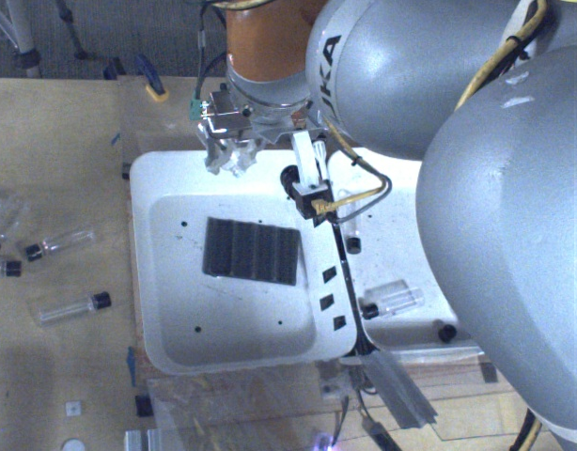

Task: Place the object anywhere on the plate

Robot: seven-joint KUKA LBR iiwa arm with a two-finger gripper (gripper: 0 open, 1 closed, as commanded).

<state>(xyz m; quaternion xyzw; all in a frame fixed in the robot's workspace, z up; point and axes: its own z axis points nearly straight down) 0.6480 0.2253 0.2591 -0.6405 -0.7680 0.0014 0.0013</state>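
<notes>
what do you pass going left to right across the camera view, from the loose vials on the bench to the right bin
capped vial on the bench → left bin's rim → dark ribbed plate → clear vial in the right bin → grey arm

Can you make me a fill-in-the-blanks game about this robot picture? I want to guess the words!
1. The dark plate lies inside the left ____ bin.
2. The band above the robot's wrist is ____.
3. The gripper is over the bin's ____ edge, not over the plate.
4. The clear vials with black caps lie ____ the bin, on the bench.

Missing words: white; orange; far; outside
</notes>
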